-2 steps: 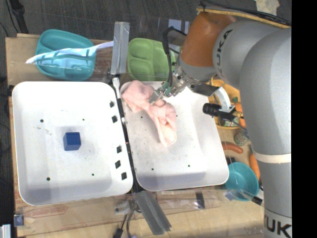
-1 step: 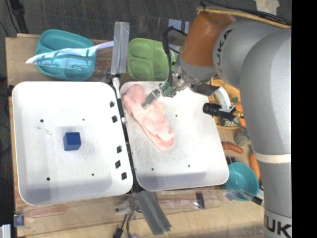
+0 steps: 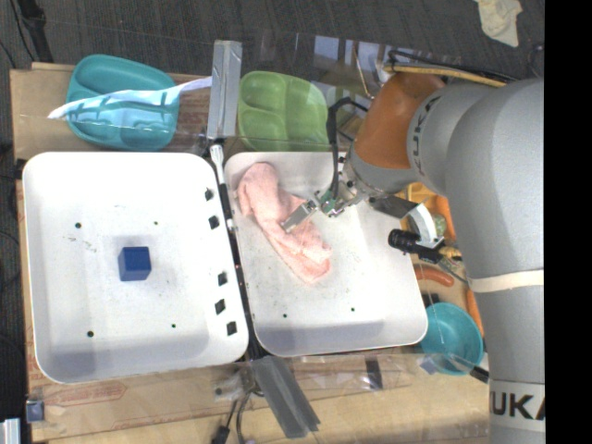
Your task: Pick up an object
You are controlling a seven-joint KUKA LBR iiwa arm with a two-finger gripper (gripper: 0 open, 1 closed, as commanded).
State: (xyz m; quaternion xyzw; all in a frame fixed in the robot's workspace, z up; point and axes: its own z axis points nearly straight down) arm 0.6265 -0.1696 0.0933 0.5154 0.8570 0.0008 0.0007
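A pink cloth (image 3: 282, 220) lies crumpled along the left half of the right bin (image 3: 370, 313). My gripper (image 3: 298, 216) reaches in from the right and its fingertips rest right on the cloth's middle. Whether the cloth is pinched between them is hidden at this scale. A small blue cube (image 3: 135, 263) sits alone in the left bin (image 3: 55, 340), far from the gripper.
A green bowl-like dish (image 3: 280, 109) stands behind the right bin and a teal one (image 3: 120, 100) behind the left bin. A teal cup (image 3: 453, 336) and small tools lie to the right of the right bin, under the arm.
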